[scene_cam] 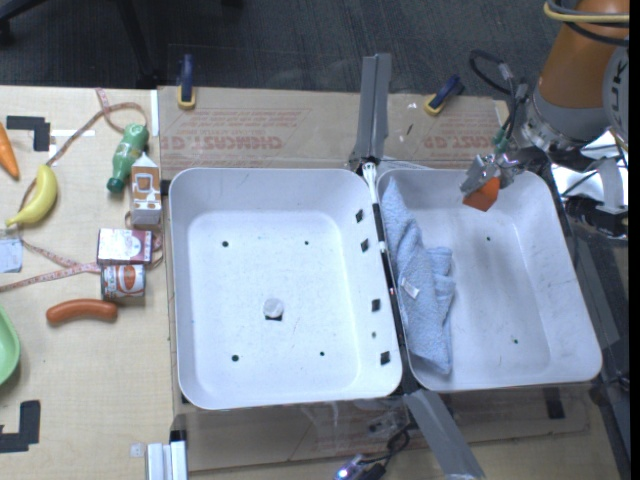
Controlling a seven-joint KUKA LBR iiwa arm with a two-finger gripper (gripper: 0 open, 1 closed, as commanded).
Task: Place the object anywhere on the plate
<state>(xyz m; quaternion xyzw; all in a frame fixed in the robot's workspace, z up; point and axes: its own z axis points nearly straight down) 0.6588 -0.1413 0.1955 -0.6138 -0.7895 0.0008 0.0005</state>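
Gripping a small orange object (482, 196) between its fingertips, the gripper (484, 180) hangs over the far corner of the right bin (560, 368); the object sits pinched at the finger ends, clear of the bin floor. Placement appears not yet done, and no plate can be identified. Below and left of the fingers lies one blue cloth (420, 288). Well left of the fingers, the left bin (200, 368) holds one small pale disc (274, 309). Count: two bins, one cloth, one disc, one orange object.
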